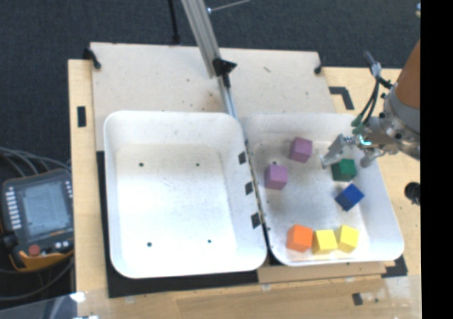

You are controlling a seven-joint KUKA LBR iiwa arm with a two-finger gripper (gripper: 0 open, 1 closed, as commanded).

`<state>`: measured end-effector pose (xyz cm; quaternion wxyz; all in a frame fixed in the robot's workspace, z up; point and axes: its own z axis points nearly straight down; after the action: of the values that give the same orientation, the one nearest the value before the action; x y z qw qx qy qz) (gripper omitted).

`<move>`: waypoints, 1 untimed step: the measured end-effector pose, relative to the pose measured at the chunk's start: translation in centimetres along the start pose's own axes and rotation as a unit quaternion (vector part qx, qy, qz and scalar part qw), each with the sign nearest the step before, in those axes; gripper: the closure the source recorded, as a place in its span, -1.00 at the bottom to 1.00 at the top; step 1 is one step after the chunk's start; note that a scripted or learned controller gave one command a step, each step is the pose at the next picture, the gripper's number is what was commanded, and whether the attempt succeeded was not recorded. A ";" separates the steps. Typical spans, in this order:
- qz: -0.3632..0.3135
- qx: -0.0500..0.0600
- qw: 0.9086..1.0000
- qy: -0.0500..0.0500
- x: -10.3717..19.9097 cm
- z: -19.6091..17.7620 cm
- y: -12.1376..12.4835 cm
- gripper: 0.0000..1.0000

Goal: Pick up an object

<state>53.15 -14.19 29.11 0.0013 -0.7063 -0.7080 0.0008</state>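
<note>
Hovering spread and empty, the metal jaws [348, 151] straddle air just above a matte green cube [345, 170].

A robotics lab is showing here: a wooden bench [81, 169] is sitting on dark carpet [42, 6] and carrying two white bins [113, 134]. A handheld robot controller [39, 215] with cables is lying beside it, and an aluminium pole [198, 17] is slanting overhead

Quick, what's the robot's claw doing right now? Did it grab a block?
End effector: open, holding nothing; it hovers just above the green block in the right bin.
</note>
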 end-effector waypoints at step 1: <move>0.001 -0.002 1.000 0.000 0.0 -0.2 0.1 -1.00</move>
<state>53.21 -14.20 29.32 -0.0007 -0.7069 -0.7073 -0.0006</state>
